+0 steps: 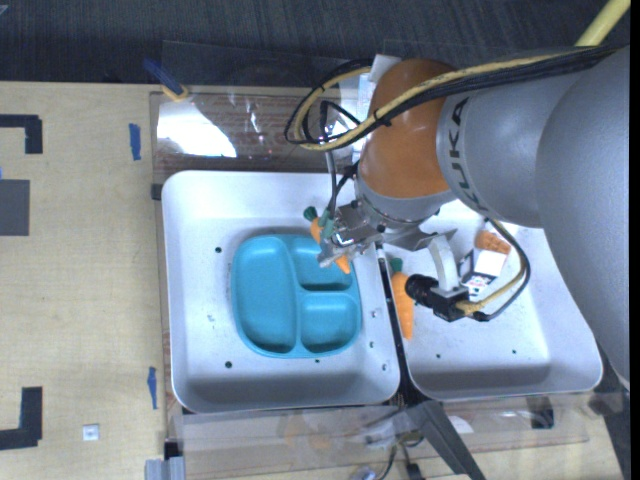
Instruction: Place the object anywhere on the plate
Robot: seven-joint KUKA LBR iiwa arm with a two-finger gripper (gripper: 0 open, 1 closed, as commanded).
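Arm [520, 138]: it reaches in from the right and crosses over the right bin, its orange band [400, 153] above the wall shared by the two bins, wrist pointing down toward the left bin.
Gripper [335, 243]: low over the plate's upper right corner, just inside the left bin; whether it is spread or pressed together cannot be told.
Carrot [341, 263]: a small orange piece with a green tip shows right at the gripper, over the plate's upper right rim; whether it is pinched cannot be told.
Plate [290, 298]: blue, three compartments, lying flat in the left bin [200, 268].
Second carrot [403, 306]: lies in the right bin [520, 348] beside the dividing wall.
Counter [80, 268]: pale wood, left of the bins.
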